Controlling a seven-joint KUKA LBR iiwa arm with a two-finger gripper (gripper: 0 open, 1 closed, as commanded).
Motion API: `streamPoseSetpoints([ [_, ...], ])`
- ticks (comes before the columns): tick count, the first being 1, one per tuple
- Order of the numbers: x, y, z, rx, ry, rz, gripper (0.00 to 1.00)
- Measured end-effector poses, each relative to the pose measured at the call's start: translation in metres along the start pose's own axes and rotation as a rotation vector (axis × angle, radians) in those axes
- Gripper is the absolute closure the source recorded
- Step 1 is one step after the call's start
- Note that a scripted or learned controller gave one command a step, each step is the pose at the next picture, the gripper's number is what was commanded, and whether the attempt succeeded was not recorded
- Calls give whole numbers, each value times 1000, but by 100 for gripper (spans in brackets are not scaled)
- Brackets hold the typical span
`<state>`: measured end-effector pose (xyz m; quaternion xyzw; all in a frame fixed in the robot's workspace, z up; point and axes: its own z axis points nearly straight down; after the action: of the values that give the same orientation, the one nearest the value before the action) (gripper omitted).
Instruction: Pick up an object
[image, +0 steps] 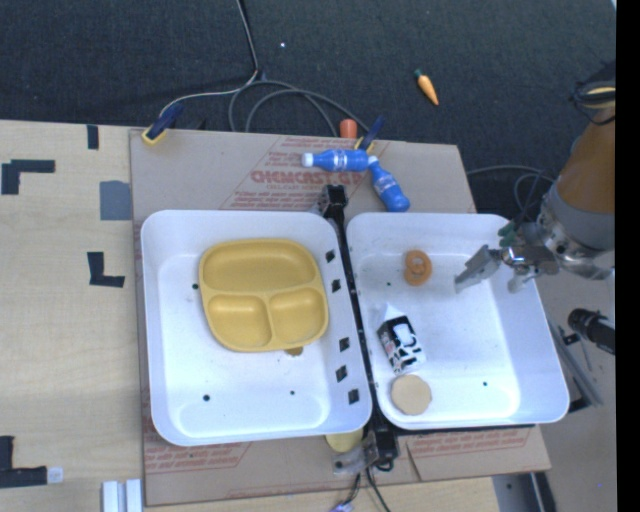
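I see the gripper (495, 268) hanging over the right-hand bin (530, 330), near its far right side, with its two fingers spread apart and nothing between them. The nearest candidate is the small orange round piece (418, 265), lying on the bin floor just to the gripper's left as the camera has it, apart from everything else. Further from the gripper, down toward the near rim, sit a black-and-white carton (402, 342) and a tan round biscuit-like disc (411, 394), close to each other but, as far as I can tell, not touching. The yellow divided plate (265, 293) is well away, in the other bin (165, 330).

My judgement is that the step in hand is the approach, with no grasp made yet. I would go for the orange piece: it is closest and has open floor all round it. To do it well I would centre the spread fingers over it, come straight down until they straddle it, then close and lift slowly. It looks small and round, so an off-centre squeeze could flick it away.
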<state>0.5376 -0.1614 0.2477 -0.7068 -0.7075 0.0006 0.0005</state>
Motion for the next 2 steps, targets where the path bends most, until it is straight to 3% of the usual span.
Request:
streamPoseSetpoints([
  [1,30,43,121,4,2,-3,0],
  [2,14,101,165,-3,-1,-2,0],
])
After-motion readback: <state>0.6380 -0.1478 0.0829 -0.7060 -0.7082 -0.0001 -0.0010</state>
